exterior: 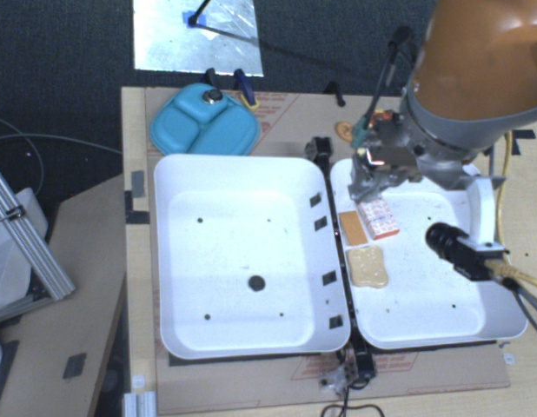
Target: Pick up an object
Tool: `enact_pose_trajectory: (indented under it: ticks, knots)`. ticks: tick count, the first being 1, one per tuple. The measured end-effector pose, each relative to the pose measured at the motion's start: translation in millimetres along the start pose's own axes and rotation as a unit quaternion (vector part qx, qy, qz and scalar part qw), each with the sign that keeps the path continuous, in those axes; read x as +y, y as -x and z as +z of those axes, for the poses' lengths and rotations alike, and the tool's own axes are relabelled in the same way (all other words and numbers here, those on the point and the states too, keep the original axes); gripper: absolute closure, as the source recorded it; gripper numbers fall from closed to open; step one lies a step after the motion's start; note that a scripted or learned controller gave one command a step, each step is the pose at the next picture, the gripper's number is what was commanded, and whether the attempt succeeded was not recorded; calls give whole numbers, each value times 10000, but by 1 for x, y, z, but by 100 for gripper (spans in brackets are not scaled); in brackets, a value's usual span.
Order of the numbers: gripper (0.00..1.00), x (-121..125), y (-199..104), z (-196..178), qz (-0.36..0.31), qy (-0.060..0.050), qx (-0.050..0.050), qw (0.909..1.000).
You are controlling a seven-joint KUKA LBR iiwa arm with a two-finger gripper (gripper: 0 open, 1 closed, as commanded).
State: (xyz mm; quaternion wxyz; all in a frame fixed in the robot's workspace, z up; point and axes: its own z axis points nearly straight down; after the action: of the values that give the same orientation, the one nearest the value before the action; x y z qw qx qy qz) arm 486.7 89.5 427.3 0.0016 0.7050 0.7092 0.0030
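In the right bin (pixel 442 320) three small flat things lie near its left wall: a pink-and-white patterned packet (pixel 379 219), an orange-brown rectangular piece (pixel 351 228) and a pale beige cracker-like piece (pixel 367 267). My gripper (pixel 370 187) hangs over the bin's back left part, just above the far end of the patterned packet. The big orange and grey wrist (pixel 477 50) covers much of the bin's back. Nothing shows between the fingers.
The left bin (pixel 190 320) holds one small dark round thing (pixel 256 283). A blue divided tray (pixel 205 122) lies behind the left bin, and a shiny sheet (pixel 197 22) lies on the floor beyond it. Black clips (pixel 324 224) join the bins.
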Motion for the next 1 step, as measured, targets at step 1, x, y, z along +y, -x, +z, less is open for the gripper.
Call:
enact_pose_trajectory:
  ticks: [1]
  knots:
    - [100, 0, -42, -6, -8, -11, 3, 10000]
